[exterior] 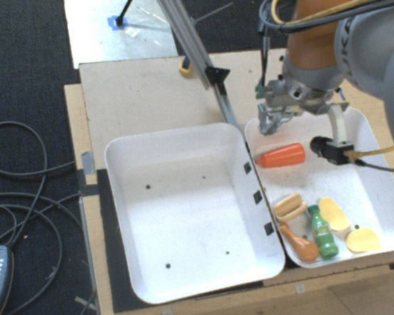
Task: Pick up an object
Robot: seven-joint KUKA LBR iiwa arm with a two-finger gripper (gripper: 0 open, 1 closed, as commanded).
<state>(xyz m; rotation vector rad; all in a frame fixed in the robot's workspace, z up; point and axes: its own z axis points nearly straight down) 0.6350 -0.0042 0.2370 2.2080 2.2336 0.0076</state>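
Note:
My gripper [270, 123] hangs over the back left corner of the right bin [384, 164], just above and left of an orange carrot-like piece [281, 156] lying near the divider. Nothing shows between its fingers, which look close together. At the bin's front lie a hot dog in a bun [288, 207], a tan drumstick [299, 243], a green bottle [323, 232], and two yellow pieces [334, 215] [363, 241].
The left bin [127, 198] stands beside the right one, sharing a divider with black marks. A slanted metal pole [193, 42] crosses the back of the bench. A black part on a white post [331, 148] hangs from the wrist over the right bin. Cables lie on the floor at left.

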